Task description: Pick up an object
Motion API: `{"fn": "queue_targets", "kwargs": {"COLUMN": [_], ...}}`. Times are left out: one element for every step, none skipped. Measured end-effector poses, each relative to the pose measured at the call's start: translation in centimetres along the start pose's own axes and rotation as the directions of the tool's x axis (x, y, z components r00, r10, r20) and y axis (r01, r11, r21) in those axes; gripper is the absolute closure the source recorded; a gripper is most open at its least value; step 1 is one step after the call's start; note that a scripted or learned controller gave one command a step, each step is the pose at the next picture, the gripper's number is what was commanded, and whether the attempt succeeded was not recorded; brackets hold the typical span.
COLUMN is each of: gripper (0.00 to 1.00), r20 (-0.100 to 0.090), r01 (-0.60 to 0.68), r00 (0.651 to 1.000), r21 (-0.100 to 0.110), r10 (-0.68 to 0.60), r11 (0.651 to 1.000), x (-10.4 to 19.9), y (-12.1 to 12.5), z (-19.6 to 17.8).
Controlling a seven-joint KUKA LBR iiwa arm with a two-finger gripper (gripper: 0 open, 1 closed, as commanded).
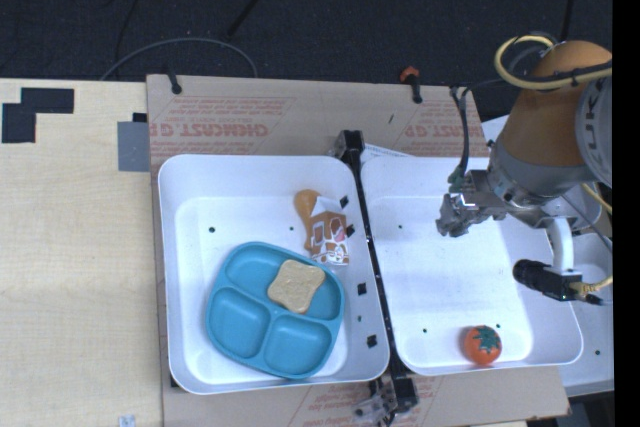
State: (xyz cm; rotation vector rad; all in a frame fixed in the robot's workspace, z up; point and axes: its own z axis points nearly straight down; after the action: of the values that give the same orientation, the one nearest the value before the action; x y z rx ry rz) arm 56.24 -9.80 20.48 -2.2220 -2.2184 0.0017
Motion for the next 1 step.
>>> {"fn": "queue_targets", "kwargs": {"gripper": [1.00], "r20": [-0.002], "r01": [0.005], "r00": [1.000], "r21": [0.002], "r10": [-0.005], "r11": [1.000], "x": [5.08], "y": [-1.01], "z": [-1.05]}}
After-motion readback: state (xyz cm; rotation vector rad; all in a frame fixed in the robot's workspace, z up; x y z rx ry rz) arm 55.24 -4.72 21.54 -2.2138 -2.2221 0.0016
